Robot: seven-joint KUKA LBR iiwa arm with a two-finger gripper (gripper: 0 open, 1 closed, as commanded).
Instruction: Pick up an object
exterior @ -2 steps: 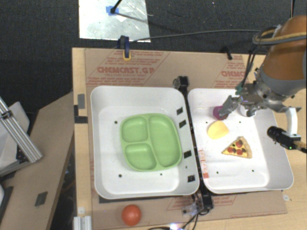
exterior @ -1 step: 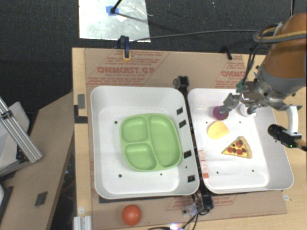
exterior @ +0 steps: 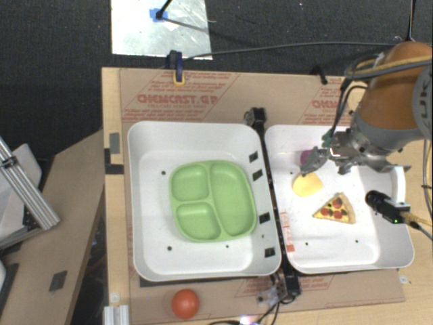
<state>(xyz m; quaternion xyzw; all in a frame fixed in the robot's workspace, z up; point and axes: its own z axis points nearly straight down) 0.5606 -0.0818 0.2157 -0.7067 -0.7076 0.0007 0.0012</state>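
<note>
from my seat the arm reaches in from the right of the view, and its fingers are down over the far half of the right bin. i cannot tell from this angle whether the fingers are apart or together; the wrist hardware covers the tips

the nearest thing to them is a small purple piece. it sits right at the tips on their left side as i look at it, so close that i cannot say if it is touched or only beside them, and i see nothing that proves it is gripped. it looks to be resting on the bin floor

just on the near side of the fingers, toward the camera, lies a yellow piece. it is close to the purple one but apart from it. further toward the camera and a little to the right of the fingers is a toy pizza slice, lying flat and apart from the yellow piece

well to the left of the fingers, across the divide between the bins, the left bin holds a green divided tray, lying flat near its middle

far from the fingers, out on the surface in front of the left bin, sits a red ball
</note>
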